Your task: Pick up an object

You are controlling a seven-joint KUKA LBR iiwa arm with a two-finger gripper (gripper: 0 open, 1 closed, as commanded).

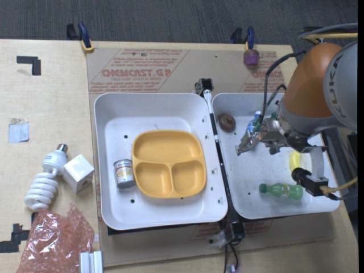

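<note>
Presently, the step in hand is the approach; no object is lifted yet.

Item 1: two-finger gripper, on the grey arm with the orange band. It hangs over the right shallow white bin, in its upper middle, angled toward that bin's left wall. Nothing shows in its grasp. Whether it is set wide or narrow cannot be told from this slant.

Item 2: small brown round disc, in the right bin's upper left corner. It is near the gripper, up and to the left of it, and apart from it. Judged the likeliest target.

Item 3: green plastic bottle, lying on its side near the right bin's front wall, apart from the gripper.

Item 4: yellow object, in the right bin and partly hidden by the wrist. Its kind is unclear.

Item 5: yellow three-compartment plastic tray, in the middle of the left shallow white bin. A small tin with a pale lid stands just beside its left edge.

Next move, as a judgement: shift the gripper up and left until it centres over the disc, then descend and close on it. The disc is low and flat, so the grasp needs to reach nearly to the bin floor, and the nearby wall leaves little room.
</note>
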